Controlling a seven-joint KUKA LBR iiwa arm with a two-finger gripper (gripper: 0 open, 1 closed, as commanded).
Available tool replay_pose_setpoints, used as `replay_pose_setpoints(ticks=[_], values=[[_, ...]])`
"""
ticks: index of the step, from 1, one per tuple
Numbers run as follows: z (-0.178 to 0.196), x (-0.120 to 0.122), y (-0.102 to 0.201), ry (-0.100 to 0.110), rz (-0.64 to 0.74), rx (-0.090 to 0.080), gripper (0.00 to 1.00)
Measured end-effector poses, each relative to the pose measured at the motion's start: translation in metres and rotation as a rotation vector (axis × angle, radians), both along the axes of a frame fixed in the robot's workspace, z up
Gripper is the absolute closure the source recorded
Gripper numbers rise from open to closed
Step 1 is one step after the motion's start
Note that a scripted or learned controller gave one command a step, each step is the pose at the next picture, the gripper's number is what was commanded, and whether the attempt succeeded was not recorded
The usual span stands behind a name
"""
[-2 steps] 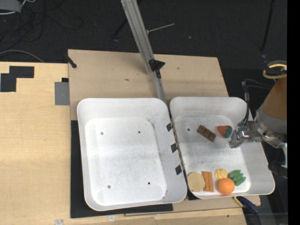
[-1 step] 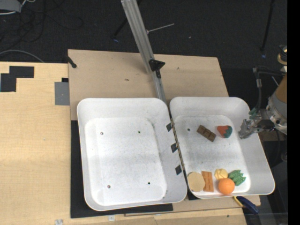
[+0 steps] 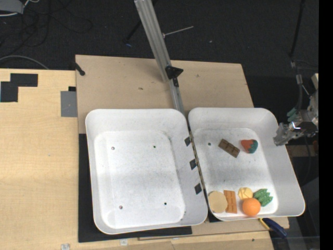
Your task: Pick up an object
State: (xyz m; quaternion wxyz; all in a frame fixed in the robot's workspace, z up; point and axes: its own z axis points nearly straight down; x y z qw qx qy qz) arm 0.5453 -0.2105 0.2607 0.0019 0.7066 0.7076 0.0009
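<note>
The gripper (image 3: 287,132) hangs just outside the right bin (image 3: 283,163). I cannot tell its fingers' state. In that bin, an orange (image 3: 251,207) sits by its near wall.

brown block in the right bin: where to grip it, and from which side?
Grip the brown block across its short width, near the middle, coming straight down from above. It lies flat and at a slant on open floor of the right bin, apart from the red and teal piece, so turn the fingers to match its slant.
</note>
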Motion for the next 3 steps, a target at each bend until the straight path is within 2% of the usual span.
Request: replay_pose_setpoints(ticks=[2, 3], values=[[-0.018, 0.004, 0.09, 0.008, 0.002, 0.004, 1.0], [-0.012, 0.009, 0.137, 0.006, 0.003, 0.004, 1.0]])
